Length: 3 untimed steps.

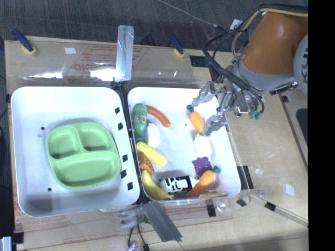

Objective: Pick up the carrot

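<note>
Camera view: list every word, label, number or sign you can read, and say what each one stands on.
None can be read.
Black-and-white label on an item at the near end of the right bin: marks too blurred to read.
Faint reddish print on the clear sheet behind the bins: too washed out to read.
Small white tags on the bench: no legible marks.

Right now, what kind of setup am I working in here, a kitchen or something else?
Likely a lab test bench, not a kitchen: two white bins taped onto a cardboard-covered bench, toy food such as the carrot and corn in the right one, a green divided plate in the left.
</note>
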{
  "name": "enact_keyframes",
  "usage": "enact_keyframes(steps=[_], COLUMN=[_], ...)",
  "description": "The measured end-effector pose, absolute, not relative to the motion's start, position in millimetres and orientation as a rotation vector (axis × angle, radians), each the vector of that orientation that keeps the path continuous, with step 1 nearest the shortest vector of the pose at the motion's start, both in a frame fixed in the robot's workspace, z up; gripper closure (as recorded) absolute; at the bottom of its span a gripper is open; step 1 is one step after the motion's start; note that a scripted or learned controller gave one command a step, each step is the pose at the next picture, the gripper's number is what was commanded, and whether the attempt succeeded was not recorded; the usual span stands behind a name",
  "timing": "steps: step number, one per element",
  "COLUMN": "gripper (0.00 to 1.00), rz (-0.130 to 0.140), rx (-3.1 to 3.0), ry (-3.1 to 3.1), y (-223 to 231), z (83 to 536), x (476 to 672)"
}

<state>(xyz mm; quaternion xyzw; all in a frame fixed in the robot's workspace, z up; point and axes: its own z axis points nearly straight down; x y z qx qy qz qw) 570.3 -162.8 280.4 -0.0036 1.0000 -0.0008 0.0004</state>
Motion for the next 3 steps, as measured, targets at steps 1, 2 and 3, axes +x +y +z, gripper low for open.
enact_keyframes(steps=[1, 2, 3], gripper=[0.00, 0.00, 0.00], rz=[0.001, 0.001, 0.000], rx=[0.173, 0.016, 0.119], ry=[3.141, 3.143, 3.139], y=[-193.9, -207.0, -207.1], z=[203.9, 90.4, 92.9], x=[614.2, 644.6, 624.4])
